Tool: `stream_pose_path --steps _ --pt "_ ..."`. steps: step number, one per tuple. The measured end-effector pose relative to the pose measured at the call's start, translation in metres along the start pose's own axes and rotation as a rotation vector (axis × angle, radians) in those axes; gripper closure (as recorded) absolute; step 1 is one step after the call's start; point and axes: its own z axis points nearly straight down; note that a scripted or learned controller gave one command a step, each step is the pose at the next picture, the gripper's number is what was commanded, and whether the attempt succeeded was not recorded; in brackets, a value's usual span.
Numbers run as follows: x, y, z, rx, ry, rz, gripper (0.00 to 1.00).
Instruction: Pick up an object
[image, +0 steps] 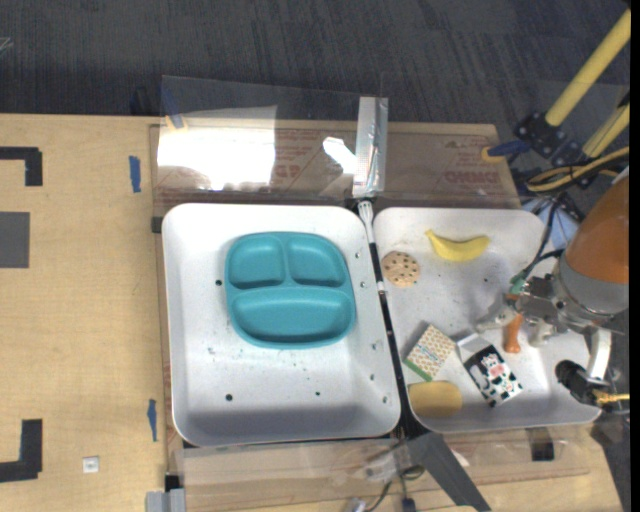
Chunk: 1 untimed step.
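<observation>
Jaws first: we can't tell their state, since the gripper (515, 325) hangs low at the right bin's (520, 225) far edge with its tip lost in cabling. We've got plenty to choose from. An orange piece (512, 333) sits right under the tool, a black-and-white carton (494, 372) just beside it, then a patterned card (431, 350), a yellow sponge (436, 398), a cookie (400, 267) and a banana (458, 245) farther off. We'd guess the orange piece is the target. Over in the left bin (190, 330) a teal tray (290, 288) lies flat, well apart.
</observation>
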Motion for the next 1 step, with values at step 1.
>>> stream_pose_path --steps 1 --pt "-0.0040 0.0024 -0.0099 -0.010 -0.009 0.003 1.00"
